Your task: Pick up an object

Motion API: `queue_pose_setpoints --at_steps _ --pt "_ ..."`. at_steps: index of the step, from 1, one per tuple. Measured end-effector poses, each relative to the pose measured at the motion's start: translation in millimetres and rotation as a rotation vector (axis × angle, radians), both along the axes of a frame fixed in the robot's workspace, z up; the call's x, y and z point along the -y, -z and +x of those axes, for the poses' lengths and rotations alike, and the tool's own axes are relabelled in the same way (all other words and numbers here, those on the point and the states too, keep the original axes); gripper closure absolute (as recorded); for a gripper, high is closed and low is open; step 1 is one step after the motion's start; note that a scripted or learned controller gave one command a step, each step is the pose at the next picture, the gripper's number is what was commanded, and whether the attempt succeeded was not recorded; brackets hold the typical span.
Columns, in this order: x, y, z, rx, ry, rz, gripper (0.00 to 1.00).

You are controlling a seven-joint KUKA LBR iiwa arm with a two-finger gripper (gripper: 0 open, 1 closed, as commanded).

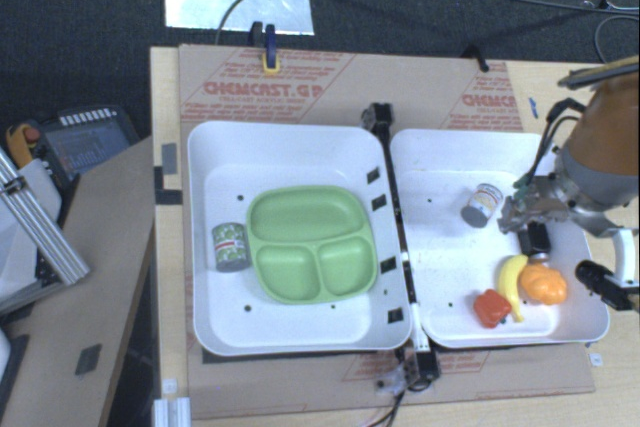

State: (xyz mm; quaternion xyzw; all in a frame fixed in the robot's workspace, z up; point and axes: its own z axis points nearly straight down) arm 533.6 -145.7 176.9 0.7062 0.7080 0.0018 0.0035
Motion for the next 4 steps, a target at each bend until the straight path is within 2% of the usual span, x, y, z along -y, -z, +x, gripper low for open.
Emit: queue_pose_setpoints --at_steps 1,2,3,4 --pt "0 -45 2 -0.001 -0.001 0.001 1.00" --pt "-52 -36 22 -0.005 -0.007 0.004 1.00" --pt "-95 -43 46 -0.003 -0.007 0.004 1.00" --pt "-144 -41 54 -0.005 -0.007 0.004 1.00"
